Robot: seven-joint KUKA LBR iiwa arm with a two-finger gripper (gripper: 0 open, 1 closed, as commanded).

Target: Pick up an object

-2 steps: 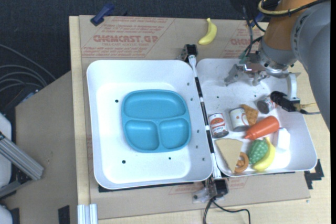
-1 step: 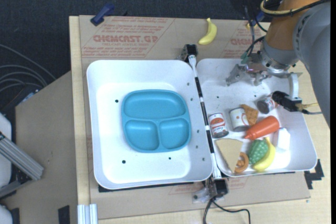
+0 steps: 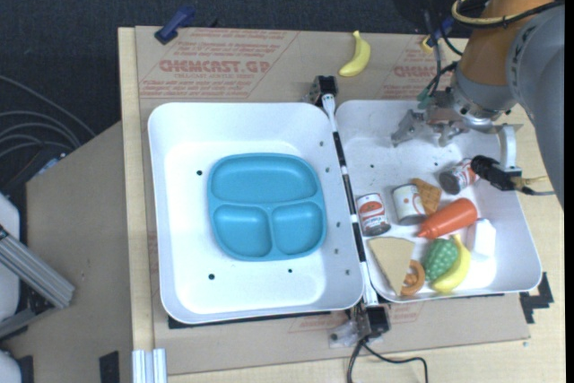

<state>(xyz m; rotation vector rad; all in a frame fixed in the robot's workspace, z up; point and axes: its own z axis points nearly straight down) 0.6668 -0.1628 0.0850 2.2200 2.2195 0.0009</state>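
Right bin point(image 3: 529, 260) holds jumbled toy food point(image 3: 439, 242), partly overlapping; whether jaws point(image 3: 429, 128) grip unclear.

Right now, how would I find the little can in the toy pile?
Look in the right-hand white bin, at the heap of toy food along its near side. At the heap's left edge, beside the divider, stands the small can with a red-and-white label, the only red-banded cylinder there.

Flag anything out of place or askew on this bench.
One banana lies outside both bins, on the brown board behind them. The food in the right bin is heaped at its near end. The blue tray lies flat in the left bin. Nothing looks spilled or damaged.
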